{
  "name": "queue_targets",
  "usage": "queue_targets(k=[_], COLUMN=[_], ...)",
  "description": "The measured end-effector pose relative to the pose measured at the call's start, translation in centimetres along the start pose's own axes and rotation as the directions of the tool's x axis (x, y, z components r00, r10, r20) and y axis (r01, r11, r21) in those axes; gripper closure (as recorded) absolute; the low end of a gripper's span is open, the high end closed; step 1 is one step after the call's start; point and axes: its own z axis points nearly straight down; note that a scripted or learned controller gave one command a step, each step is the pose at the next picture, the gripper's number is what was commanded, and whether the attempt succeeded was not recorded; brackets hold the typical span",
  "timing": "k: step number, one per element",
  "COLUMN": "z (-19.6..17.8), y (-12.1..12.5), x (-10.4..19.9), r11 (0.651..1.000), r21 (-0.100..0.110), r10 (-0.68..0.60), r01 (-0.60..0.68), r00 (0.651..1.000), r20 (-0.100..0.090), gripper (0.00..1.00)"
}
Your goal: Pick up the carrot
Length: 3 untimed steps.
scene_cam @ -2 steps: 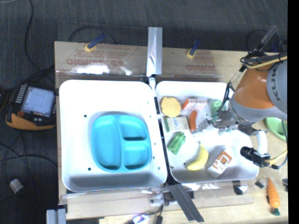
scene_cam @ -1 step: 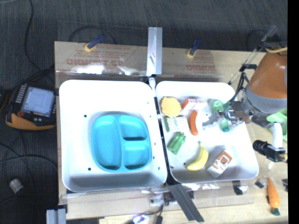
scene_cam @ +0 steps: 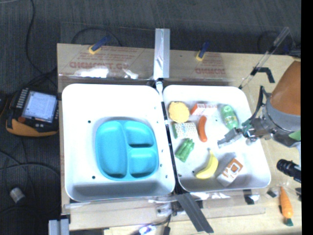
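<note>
The gripper [scene_cam: 229,140] hangs over the right bin [scene_cam: 254,153], just right of the carrot [scene_cam: 202,128] and a bit nearer. I cannot tell how wide it is.

It could slip off the carrot, which looks smooth, thin and round like a little stick. It could also bump a neighbour.

Nearest, in front of the carrot, are a boxy carton [scene_cam: 232,170] and a curved, shiny banana [scene_cam: 209,166]. Just left of the carrot sits a bumpy white block [scene_cam: 185,129]. Right of the carrot lies a green bottle [scene_cam: 228,116]. Behind it to the left is a round yellow bun [scene_cam: 178,111].
</note>
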Motion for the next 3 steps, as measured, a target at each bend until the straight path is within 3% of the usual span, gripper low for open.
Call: queue_targets(k=[1, 2, 3], z=[-0.3, 1.1, 2.1], y=[3.1, 0.0, 1.9], x=[5.7, 0.7, 5.3], r11=[0.999, 0.995, 0.998], r21=[0.0, 0.0, 0.002], r10=[-0.05, -0.097, 0.068], r01=[0.05, 0.097, -0.068], r00=[0.999, 0.995, 0.998], r20=[0.0, 0.0, -0.001], gripper=[0.0, 0.0, 0.0])
